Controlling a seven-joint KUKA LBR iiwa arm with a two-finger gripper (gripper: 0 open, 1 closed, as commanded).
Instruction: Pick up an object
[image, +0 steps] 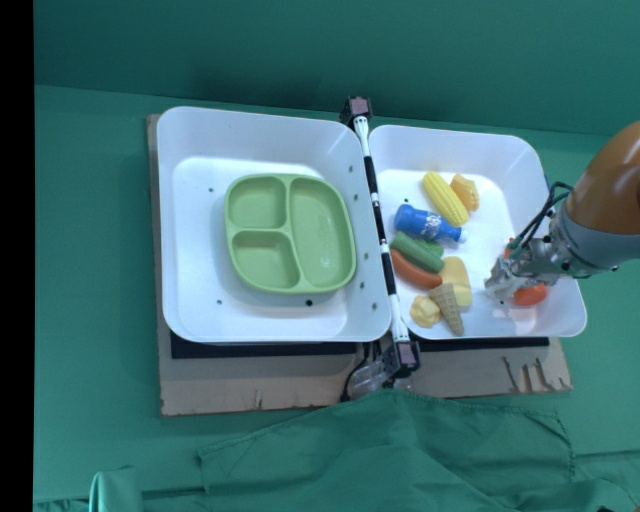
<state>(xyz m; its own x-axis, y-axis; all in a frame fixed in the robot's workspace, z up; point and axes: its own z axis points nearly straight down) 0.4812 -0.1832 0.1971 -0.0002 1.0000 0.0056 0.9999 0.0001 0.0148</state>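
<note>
The right white bin (520, 165) holds several toy foods: a yellow corn cob (444, 197), a small orange piece (465, 191), a blue bottle (425, 223), a green vegetable (417, 250), a red-orange sausage (414, 270), a yellow block (457, 279), a waffle cone (449, 305) and a pale yellow piece (425, 311). My gripper (505, 277) sits low over the bin's right front part. A red-orange object (531, 295) lies right beside it, partly hidden by the wrist. Whether it is between the fingers is unclear.
The left white bin (190, 150) carries a green three-compartment plate (290, 233). A black-and-white divider rod (375, 215) runs between the bins. Green cloth (400, 450) bunches up at the front of the bench, over the cardboard base (250, 385).
</note>
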